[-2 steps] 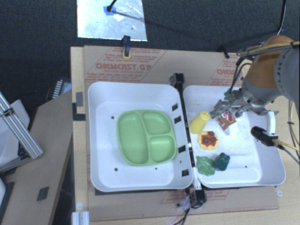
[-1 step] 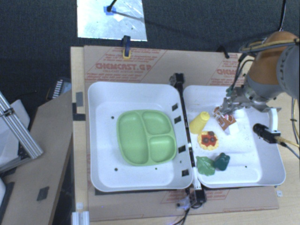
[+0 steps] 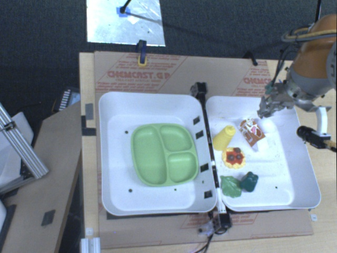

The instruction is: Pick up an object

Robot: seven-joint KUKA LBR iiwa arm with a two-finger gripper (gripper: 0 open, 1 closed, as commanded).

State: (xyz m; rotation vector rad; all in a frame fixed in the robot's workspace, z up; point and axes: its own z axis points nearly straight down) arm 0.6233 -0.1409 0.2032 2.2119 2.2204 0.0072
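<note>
Here, two white bins (image 3: 158, 101) sit on cardboard (image 3: 174, 70); tool (image 3: 266, 108) state unclear.

- "CHEMCAST GP" in red letters on the brown protective sheet (image 3: 142, 74), far left of the bins.
- The same red print, partly readable, at far right.

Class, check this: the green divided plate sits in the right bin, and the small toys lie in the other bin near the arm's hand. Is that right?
Not quite. The camera view shows the green divided plate in the left bin, not the right one. The rest holds: the small toys, such as the yellow piece, lie in the other bin, near the hand.
</note>
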